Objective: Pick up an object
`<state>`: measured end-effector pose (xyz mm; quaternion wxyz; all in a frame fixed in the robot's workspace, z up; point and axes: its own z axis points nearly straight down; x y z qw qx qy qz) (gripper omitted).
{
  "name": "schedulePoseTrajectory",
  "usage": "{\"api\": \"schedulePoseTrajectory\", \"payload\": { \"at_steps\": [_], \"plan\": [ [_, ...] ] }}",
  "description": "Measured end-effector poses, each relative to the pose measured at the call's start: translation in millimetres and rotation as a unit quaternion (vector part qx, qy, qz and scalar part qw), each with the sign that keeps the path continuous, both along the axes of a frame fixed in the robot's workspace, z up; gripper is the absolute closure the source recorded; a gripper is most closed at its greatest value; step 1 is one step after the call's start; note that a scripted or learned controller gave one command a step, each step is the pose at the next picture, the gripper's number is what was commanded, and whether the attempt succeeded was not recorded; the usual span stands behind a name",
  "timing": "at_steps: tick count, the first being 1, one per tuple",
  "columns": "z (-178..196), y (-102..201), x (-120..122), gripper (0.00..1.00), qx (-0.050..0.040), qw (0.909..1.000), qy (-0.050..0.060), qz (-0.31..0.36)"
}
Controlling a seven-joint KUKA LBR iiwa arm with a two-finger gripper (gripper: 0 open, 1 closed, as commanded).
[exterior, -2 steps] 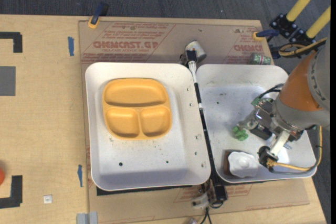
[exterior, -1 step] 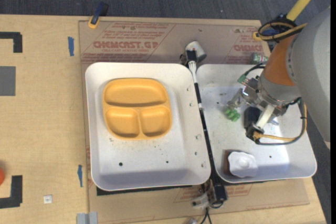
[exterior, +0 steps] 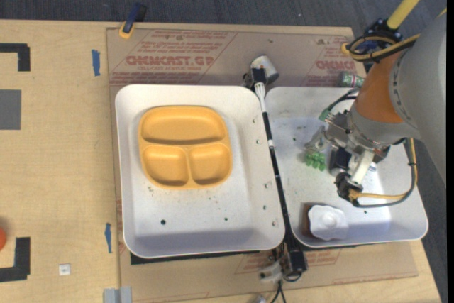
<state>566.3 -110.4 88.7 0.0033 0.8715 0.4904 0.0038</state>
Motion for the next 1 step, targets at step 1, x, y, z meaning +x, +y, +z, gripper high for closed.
{"api": "schedulePoseTrajectory", "payload": {
  "at_steps": [1],
  "plan": [
    [-0.2,11.2,-2.0,0.0,-0.0012,0.9949,0.001,0.101]
  ]
}}
